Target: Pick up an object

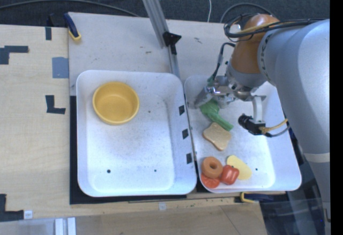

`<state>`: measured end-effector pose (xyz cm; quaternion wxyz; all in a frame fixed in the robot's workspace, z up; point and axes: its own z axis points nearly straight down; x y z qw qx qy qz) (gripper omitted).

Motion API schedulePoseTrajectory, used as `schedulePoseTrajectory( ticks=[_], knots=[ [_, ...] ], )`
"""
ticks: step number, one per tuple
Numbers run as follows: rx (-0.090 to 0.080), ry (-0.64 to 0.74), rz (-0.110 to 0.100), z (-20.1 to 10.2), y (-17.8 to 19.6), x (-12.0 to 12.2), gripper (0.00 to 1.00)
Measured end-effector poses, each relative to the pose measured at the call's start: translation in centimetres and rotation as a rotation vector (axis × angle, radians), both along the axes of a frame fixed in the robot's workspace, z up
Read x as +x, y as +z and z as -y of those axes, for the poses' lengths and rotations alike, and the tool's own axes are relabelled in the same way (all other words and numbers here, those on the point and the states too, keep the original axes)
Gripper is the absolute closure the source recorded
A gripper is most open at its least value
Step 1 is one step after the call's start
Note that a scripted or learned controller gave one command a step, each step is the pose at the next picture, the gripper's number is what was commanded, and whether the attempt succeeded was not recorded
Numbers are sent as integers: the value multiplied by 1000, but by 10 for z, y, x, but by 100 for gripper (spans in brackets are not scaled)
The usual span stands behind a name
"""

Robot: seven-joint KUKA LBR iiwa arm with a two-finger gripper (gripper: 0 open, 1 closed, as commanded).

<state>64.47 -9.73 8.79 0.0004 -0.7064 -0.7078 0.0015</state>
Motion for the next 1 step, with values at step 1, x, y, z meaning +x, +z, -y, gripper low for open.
schedulePoseTrajectory(
  ticks=[1],
  knots=[
    [1, 1, 0, -1, 10, 0, 100]
  ],
)
